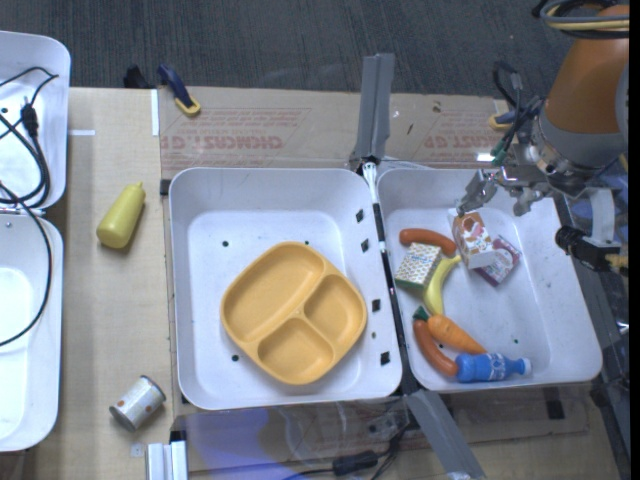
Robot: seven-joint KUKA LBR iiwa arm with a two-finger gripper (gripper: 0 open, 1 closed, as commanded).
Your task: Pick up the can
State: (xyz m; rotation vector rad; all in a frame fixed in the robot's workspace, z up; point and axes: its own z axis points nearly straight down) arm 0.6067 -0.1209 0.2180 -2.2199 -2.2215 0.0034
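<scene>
The can (137, 401) is small and silver with a red-marked label. It lies on its side on the wooden bench, outside the bins, past the front left corner of the left bin (190, 268). My gripper (497, 199) hangs over the back of the right bin (560, 308), far to the right of the can. Its fingers (472, 201) are spread open with nothing between them, just above a white and red packet (483, 247).
A yellow divided plate (293, 311) lies in the left bin. The right bin holds a sausage (427, 238), a green box (417, 265), a banana (440, 284), a carrot (456, 333) and a blue bottle (491, 368). A yellow squeeze bottle (121, 216) lies on the bench.
</scene>
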